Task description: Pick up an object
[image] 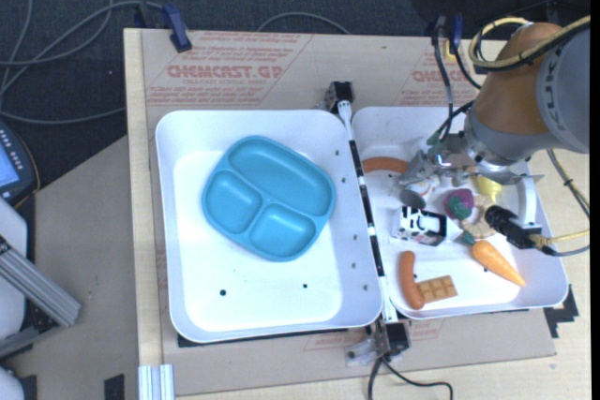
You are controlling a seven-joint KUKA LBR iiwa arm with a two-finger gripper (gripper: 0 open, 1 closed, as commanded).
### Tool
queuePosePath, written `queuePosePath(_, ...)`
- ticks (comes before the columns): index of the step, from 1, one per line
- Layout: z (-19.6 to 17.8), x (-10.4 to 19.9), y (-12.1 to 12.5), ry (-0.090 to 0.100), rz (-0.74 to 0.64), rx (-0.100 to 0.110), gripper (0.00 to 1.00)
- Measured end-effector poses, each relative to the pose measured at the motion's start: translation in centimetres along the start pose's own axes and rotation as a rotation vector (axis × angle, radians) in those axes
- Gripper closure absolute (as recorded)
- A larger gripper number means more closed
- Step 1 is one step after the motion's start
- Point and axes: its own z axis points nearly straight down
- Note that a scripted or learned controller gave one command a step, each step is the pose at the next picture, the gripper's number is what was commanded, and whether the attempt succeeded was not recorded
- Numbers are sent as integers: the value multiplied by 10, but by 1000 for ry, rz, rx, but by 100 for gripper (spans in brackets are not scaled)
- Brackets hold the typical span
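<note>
The arm reaches into the right bin (553, 290) with the tool (433, 166) low near the bin's middle; whether it is wide, narrow or holding anything cannot be told. Around it lie a purple toy (459, 201), a carrot (497, 261), a sausage (407, 278), a brown wafer (437, 289) and an orange sausage (382, 165). The left bin (178, 201) holds a blue divided plate (267, 197).

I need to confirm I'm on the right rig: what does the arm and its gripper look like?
A bulky grey arm with an orange band above the wrist, black and yellow cables looping beside it, and a metallic grey gripper low over the right bin.
</note>
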Motion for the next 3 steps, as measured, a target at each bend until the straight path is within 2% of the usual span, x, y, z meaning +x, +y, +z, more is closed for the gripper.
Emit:
queuePosePath(1,25,-37,-39,5,8,30,0)
queuePosePath(2,13,-35,-36,4,4,24,100)
queuePosePath(3,-99,6,-27,3,-2,13,100)
